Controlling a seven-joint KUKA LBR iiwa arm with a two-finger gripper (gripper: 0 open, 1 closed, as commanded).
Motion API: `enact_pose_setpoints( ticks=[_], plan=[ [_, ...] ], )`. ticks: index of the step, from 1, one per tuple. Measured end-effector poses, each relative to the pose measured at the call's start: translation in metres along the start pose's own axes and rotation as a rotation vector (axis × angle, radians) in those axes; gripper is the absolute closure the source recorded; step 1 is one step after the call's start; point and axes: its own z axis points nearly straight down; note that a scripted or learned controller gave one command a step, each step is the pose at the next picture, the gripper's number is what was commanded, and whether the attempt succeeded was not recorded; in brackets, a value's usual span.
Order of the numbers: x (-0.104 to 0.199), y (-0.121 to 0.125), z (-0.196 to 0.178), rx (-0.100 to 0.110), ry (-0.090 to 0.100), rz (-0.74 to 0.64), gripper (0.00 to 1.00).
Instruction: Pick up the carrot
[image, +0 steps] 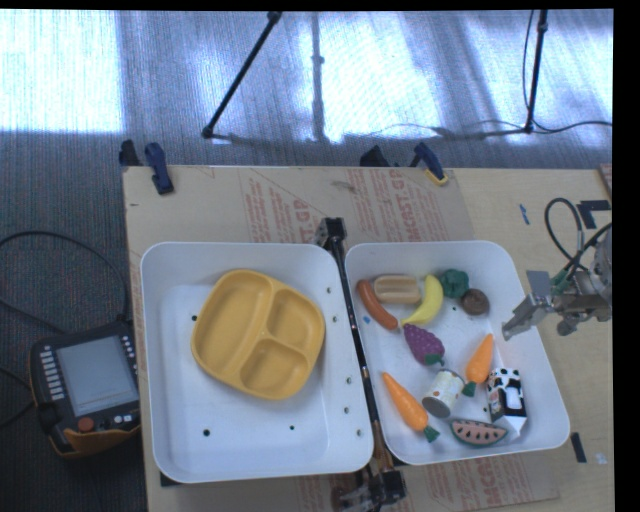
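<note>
Carrots: two in the right bin (535, 300), one (406, 401) near the front beside a small can (441, 391), one (481, 358) by the milk carton (507, 390).
My gripper (520, 318): over the bin's right rim, carrying nothing; finger spread, I cannot tell.
Done: nothing lifted.
Left: reach, close, raise.

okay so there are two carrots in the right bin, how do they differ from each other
The carrot nearer the bin's middle looks longer and thicker than the carrot closer to the gripper. The first lies slanted with its green top toward the watermelon slice; the second stands steeper, its green end down beside the milk carton. The first sits left of the can, the second to its right. Both are orange with green tops, lying in the right bin.
</note>
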Motion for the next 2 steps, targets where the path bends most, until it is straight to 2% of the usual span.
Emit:
enact_pose_setpoints(
  ticks=[1, 2],
  plan=[
    [0.011, 0.018, 0.139, 0.015, 0.009, -0.113, 0.0],
    [-0.01, 0.015, 0.176, 0.005, 0.009, 0.049, 0.0]
  ],
)
